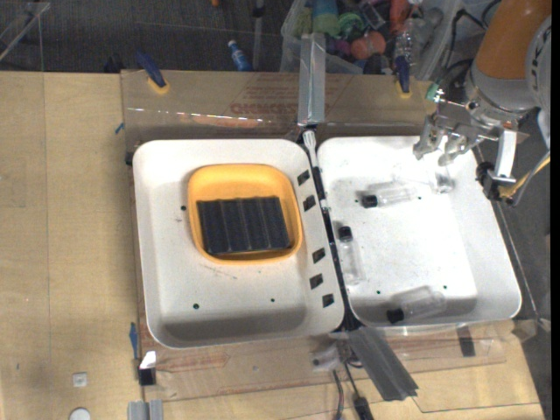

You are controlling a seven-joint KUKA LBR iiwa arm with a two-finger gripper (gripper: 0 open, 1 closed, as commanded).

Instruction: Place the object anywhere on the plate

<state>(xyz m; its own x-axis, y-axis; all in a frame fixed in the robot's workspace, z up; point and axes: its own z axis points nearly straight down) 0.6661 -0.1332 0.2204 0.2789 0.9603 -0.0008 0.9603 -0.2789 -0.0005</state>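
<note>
The arm's upper part is cut off at the top right corner, its orange band only partly in frame, and the gripper (444, 143) hangs over the far right corner of the right bin (490, 269); its metal fingers blur against the white wall behind them, so I cannot tell whether it is spread or clenched, and nothing can be made out between them. Three clear tubes with black caps lie in the right bin and are hard to read against the white: one tube (385, 196) near the middle back, one (346, 250) along the left wall by the divider, one (415, 306) at the front edge. The yellow plate (198, 191) sits in the left bin (157, 304), bearing a dark ribbed block (243, 226). Beyond the worktop (61, 234), a clear box of coloured toys (363, 11) stands.
</note>
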